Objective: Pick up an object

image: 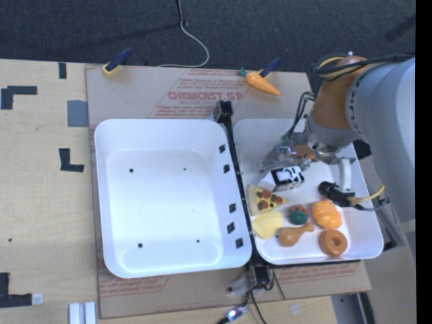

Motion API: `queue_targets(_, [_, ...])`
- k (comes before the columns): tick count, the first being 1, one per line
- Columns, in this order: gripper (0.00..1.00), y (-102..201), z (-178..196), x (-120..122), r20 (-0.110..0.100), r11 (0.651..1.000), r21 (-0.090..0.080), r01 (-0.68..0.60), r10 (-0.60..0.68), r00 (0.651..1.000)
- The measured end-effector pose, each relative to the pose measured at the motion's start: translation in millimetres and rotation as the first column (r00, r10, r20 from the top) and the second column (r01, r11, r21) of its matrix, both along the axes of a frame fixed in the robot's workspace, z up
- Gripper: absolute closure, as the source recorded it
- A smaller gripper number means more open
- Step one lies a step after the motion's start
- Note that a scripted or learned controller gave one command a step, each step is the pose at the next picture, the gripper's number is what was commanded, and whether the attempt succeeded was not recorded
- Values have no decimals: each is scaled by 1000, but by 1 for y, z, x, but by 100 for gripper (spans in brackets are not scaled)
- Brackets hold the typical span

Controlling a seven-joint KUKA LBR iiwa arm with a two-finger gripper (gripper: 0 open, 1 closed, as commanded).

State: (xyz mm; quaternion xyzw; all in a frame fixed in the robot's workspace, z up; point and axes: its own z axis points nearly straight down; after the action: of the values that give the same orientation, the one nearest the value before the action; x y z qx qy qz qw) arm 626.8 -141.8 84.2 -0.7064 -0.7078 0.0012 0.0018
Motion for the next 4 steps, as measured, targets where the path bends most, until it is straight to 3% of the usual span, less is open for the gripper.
queue_targets(1, [100, -1, 10, 2, 3, 1000, -2, -1, 1, 1000])
queue_targets(2, [100, -20, 0, -32, 2, 1000, -1, 3, -3, 1000])
queue_targets(3, [100, 2, 1, 45, 9, 1000, -2, -4, 4, 1000])
queue_targets(4, [100, -30, 145, 16, 16, 1000, -5, 3, -3, 1000])
